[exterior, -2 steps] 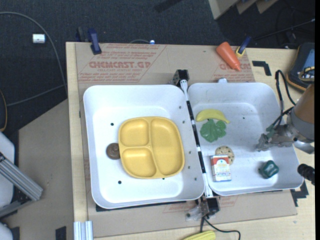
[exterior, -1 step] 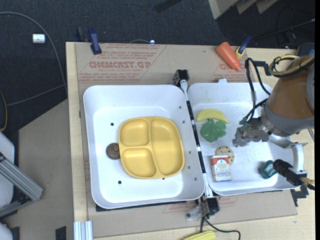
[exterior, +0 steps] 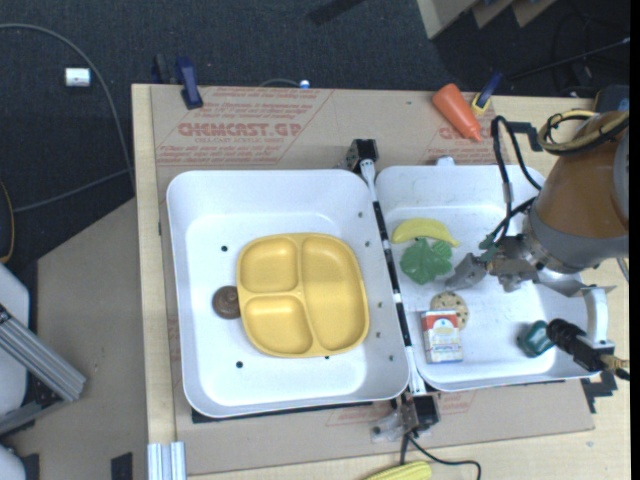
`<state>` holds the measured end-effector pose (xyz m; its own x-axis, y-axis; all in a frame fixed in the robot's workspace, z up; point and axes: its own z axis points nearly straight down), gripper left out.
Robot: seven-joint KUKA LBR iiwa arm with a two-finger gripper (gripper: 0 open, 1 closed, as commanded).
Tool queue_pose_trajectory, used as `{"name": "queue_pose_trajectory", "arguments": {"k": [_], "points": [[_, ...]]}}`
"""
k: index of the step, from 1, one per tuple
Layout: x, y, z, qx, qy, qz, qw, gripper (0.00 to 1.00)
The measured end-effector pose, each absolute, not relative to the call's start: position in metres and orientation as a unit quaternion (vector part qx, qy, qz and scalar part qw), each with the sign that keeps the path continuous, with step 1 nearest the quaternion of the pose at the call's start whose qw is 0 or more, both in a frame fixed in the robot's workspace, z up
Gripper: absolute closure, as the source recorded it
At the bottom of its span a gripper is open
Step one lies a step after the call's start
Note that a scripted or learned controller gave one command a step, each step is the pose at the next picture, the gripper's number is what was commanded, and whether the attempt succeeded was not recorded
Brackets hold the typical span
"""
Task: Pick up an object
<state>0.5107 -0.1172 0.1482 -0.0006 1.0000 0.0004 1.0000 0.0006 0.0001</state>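
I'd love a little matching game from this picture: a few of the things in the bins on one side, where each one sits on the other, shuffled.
Things:
1. yellow divided plate
2. banana
3. teal object
4. brown disc

Places:
A. right bin, near its right edge
B. left bin, tucked at the plate's left edge
C. middle of the left bin
D. right bin, just above the green leafy toy

Pairs: 1-C, 2-D, 3-A, 4-B

Sitting on the counter are two white bins (exterior: 190, 208), one yellow divided plate (exterior: 300, 295), one banana (exterior: 424, 232), one green leaf toy (exterior: 427, 259), one cookie (exterior: 450, 305), one small carton (exterior: 443, 335) and one brown disc (exterior: 226, 302).
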Motion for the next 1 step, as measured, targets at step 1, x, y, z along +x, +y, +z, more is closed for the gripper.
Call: {"name": "queue_pose_trajectory", "arguments": {"k": [1], "points": [[0.5227, -0.0958, 0.1041, -0.707, -0.707, 0.0005, 0.002, 0.00]]}}
